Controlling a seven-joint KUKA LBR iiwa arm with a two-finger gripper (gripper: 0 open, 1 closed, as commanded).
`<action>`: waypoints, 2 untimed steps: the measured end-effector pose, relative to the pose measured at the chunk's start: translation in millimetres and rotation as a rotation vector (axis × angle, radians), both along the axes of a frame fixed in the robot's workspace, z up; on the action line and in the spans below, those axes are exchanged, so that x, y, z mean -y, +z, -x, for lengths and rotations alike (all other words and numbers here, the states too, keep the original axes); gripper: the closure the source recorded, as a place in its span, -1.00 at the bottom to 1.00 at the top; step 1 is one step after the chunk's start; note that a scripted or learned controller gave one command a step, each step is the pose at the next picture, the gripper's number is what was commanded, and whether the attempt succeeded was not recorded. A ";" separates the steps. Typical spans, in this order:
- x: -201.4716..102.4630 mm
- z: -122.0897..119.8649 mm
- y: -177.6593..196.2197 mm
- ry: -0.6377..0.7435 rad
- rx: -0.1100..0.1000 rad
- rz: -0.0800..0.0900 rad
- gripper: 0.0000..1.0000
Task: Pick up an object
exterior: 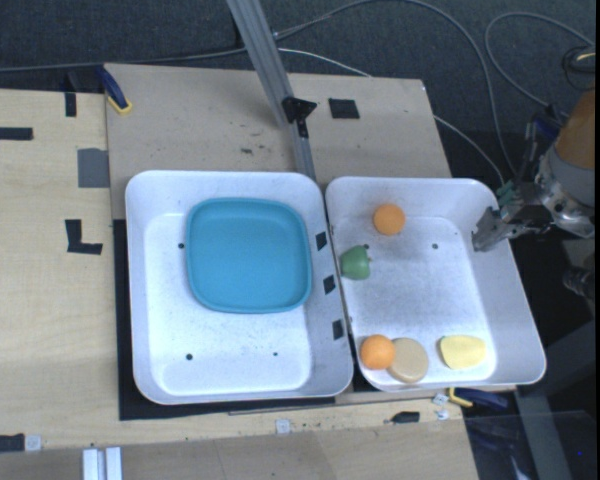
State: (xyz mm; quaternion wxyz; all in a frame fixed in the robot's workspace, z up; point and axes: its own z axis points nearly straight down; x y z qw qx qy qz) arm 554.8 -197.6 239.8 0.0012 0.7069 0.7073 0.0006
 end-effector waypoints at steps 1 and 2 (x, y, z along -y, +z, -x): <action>-56.7 -5.2 7.8 0.005 -0.002 -0.002 1.00; -103.6 -13.7 13.2 0.004 -0.003 -0.002 1.00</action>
